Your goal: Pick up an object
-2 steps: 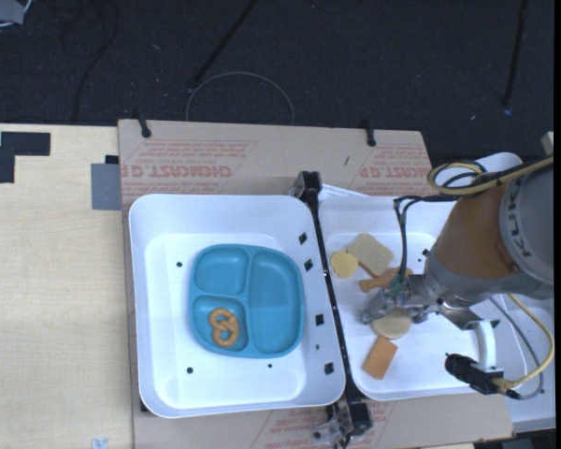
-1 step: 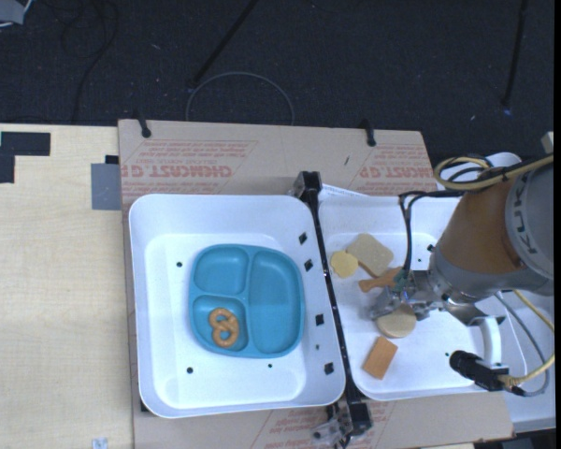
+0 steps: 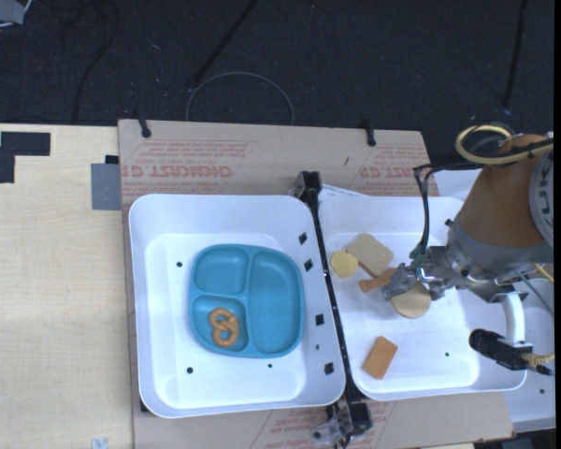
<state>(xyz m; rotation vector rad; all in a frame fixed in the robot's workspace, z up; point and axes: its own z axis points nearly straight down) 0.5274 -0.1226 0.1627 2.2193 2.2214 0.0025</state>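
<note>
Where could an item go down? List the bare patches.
Free: the left bin floor around the blue tray, and the right bin floor right of the orange block. Crowded: around the gripper, among the food pieces.

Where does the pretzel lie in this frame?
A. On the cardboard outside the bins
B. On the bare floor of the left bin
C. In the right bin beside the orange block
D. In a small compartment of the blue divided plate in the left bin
D: the pretzel sits in the near-left compartment of the blue divided plate, inside the left bin.
</note>
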